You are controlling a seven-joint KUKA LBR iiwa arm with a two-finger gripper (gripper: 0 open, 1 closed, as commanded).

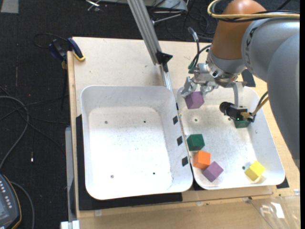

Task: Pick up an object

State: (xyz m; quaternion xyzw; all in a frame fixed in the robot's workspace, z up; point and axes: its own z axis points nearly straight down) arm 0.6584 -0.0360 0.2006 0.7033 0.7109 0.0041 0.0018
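The grey arm with its orange band (237,18) is reaching in from the right over the right-hand shallow white bin (267,149), and its two-finger metal gripper (196,92) is hanging above the bin's far left corner. A small light-purple foam cube (194,100) is sitting between the fingers (186,88), which are closing narrowly on its upper part; the cube is looking lifted off the bin floor, though I cannot be sure of that from this slant.

Nearer the front of the same bin, a dark green cube (195,141) is lying just behind an orange cube (202,159), the two almost touching, and a second purple cube (212,171) is resting against the orange one's near side. A yellow block (255,171) is sitting well apart in the front right corner. A small green piece (241,123) is lying near the right wall, beside a black fitting.

The left-hand white bin (95,104) is standing alongside on the pale wooden bench (114,61).
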